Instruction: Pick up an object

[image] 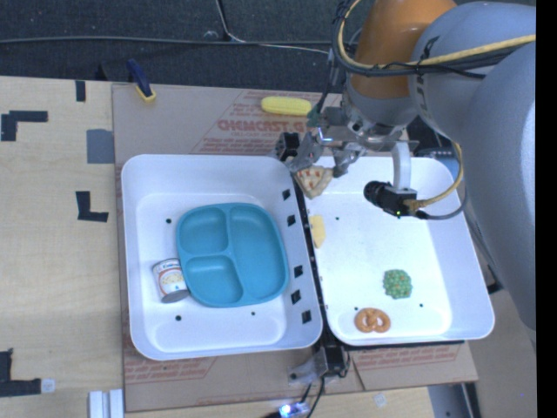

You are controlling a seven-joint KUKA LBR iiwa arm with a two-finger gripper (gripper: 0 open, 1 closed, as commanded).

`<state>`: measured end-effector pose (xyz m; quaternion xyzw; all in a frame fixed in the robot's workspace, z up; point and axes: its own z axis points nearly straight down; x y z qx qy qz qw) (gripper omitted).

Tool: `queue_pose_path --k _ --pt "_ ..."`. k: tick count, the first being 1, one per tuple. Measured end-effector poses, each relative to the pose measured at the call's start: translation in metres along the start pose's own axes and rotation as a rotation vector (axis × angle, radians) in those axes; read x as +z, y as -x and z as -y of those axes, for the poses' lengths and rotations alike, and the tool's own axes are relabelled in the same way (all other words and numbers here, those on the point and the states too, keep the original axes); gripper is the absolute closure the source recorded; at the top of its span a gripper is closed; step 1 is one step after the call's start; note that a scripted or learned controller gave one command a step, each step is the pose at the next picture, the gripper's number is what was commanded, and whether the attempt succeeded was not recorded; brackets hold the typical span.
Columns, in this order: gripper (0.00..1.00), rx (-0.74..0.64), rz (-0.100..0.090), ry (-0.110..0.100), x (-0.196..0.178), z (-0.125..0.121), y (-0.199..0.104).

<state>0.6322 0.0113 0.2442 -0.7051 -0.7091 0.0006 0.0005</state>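
You are seeing the gripper (315, 165) hanging over the right bin's (435, 233) far-left corner, fingers gripping a tan waffle-like piece (312, 181).

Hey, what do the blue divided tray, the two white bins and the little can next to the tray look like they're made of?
The blue divided tray looks like moulded plastic: uniform matte colour, rounded compartment edges. The two white bins, left and right, look like thin glossy plastic, with soft rims and light sheen. The little can appears to be metal with a printed label, though it could be a toy replica.
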Motion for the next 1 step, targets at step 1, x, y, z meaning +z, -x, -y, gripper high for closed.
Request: queue_pose_path --k 1 --pt "1.00 -0.001 -0.001 -0.001 0.0105 -0.0005 -0.0624"
